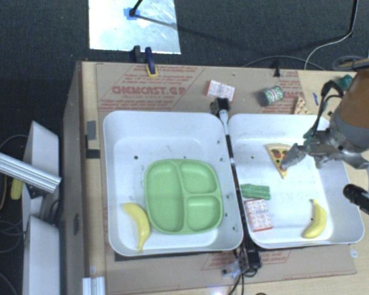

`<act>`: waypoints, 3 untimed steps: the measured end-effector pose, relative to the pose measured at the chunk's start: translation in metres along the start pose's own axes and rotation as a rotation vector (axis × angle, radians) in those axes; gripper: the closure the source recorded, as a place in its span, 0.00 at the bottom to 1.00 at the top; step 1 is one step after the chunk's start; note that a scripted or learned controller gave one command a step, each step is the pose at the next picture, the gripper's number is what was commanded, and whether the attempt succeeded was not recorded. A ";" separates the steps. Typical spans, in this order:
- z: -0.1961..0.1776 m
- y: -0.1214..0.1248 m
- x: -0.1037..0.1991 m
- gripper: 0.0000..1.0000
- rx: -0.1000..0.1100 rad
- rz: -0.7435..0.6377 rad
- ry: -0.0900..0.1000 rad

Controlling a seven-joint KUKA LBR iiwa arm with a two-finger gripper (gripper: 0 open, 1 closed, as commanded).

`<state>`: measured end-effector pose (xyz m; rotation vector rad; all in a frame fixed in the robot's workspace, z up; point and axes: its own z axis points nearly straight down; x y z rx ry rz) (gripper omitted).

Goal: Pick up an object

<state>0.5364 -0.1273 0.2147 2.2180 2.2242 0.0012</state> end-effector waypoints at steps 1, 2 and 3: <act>0.131 0.075 -0.045 0.00 -0.001 0.001 -0.001; 0.119 0.076 -0.045 1.00 -0.003 -0.001 -0.001; 0.029 0.061 0.048 1.00 -0.003 -0.002 0.000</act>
